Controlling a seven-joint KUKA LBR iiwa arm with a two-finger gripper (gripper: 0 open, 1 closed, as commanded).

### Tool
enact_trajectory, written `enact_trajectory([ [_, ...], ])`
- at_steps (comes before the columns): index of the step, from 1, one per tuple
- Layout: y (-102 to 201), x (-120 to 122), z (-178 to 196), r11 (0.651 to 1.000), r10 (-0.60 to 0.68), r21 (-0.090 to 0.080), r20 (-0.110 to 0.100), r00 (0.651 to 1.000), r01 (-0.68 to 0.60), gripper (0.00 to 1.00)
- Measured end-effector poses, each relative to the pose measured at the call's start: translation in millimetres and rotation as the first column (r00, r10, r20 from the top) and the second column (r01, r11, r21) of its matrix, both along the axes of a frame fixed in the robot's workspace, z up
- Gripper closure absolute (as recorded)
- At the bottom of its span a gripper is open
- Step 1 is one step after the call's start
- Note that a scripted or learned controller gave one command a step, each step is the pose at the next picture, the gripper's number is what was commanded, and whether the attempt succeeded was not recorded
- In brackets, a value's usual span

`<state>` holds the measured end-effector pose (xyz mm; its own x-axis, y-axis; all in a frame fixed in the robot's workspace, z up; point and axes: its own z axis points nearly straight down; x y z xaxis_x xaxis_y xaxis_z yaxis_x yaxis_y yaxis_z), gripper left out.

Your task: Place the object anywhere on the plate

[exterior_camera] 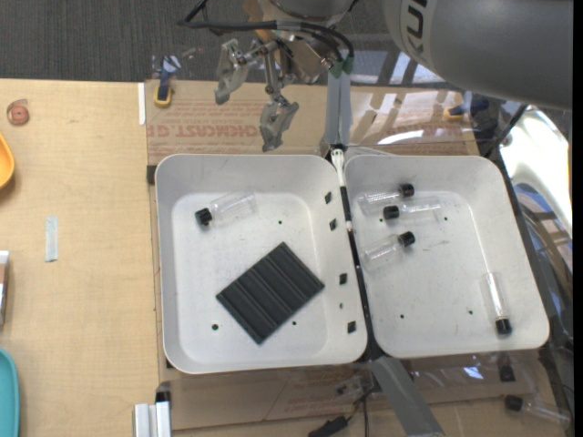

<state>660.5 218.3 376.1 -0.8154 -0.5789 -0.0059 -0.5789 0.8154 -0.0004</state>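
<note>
A black ribbed plate [271, 291] lies at a slant on the floor of the left bin [173, 271]. A clear vial with a black cap [223, 210] rests near that bin's back left corner, apart from the plate. Several more capped vials lie in the right bin [528, 271]: two near its back left [387, 195] [414, 210], one just below them [387, 248] and one by the right wall [495, 303]. My gripper [248, 116] hangs high behind the left bin's back edge, open, with nothing between its fingers.
Brown cardboard [209, 126] lies behind the bins under the gripper. The wooden bench top [73, 244] stretches to the left, with a small grey strip [51, 239] on it. The arm's grey body [483, 25] crosses the upper right.
</note>
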Motion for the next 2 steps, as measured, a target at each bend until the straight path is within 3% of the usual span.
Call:
enact_trajectory([
  [1, -1.0, 1.6, 9.7, 1.0, -0.004, 0.004, 0.004, 1.0, 0.004, 1.0],
  [2, -51.0, -0.2, 66.6, 0.894, 0.447, -0.002, 0.001, 0.894, -0.447, 1.0],
])
